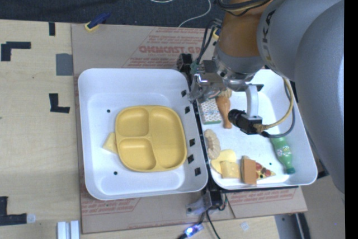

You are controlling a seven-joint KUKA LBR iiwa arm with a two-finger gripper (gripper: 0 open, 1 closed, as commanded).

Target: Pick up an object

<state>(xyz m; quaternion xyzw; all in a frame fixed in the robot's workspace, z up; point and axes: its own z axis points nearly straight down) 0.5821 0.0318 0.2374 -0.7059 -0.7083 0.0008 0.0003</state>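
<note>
Gripper [224, 99] hovering over right white bin [299, 173], upper middle of frame; finger state cannot be told. Orange drumstick-shaped toy [225, 109] lies directly beneath. Risk: crowded neighbours, checkered card [211, 112] and green bottle [283, 153], may deflect the grasp.

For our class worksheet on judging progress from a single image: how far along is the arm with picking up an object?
Done: the arm has reached over the right bin, and the gripper sits low near the chicken drumstick and the checkered packet. In hand: nothing visibly lifted. The green bottle, pizza slice and cheese lie in the bin. Left: grasp an object and raise it clear. The yellow divided plate rests in the left bin.
</note>
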